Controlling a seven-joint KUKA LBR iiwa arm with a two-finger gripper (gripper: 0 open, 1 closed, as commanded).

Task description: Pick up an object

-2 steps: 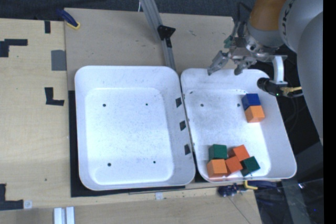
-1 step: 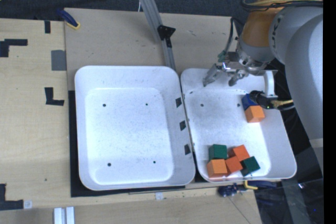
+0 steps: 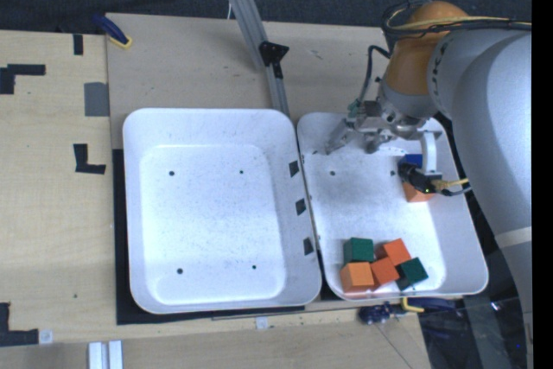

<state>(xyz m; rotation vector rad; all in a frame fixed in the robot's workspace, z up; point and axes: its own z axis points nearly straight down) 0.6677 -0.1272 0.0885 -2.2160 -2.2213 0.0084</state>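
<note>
My gripper (image 3: 357, 136) hangs low over the far end of the right bin (image 3: 371, 203), under the orange wrist band. A cluster of small blocks lies at the near end of that bin: a green block (image 3: 359, 250), an orange block (image 3: 396, 251), another orange block (image 3: 357, 276) and a dark green block (image 3: 412, 271). A further orange block (image 3: 419, 194) rests against the bin's right wall, with a blue block (image 3: 412, 160) just beyond it. Both are to the right of the gripper and partly covered by a black and yellow fitting. Nothing shows in the gripper.
The left bin (image 3: 212, 207) sits beside the right one, sharing a middle rim. A slanted metal pole (image 3: 251, 17) crosses the bench behind the bins. The arm's large grey body (image 3: 497, 125) overhangs the right bin's right side.
</note>
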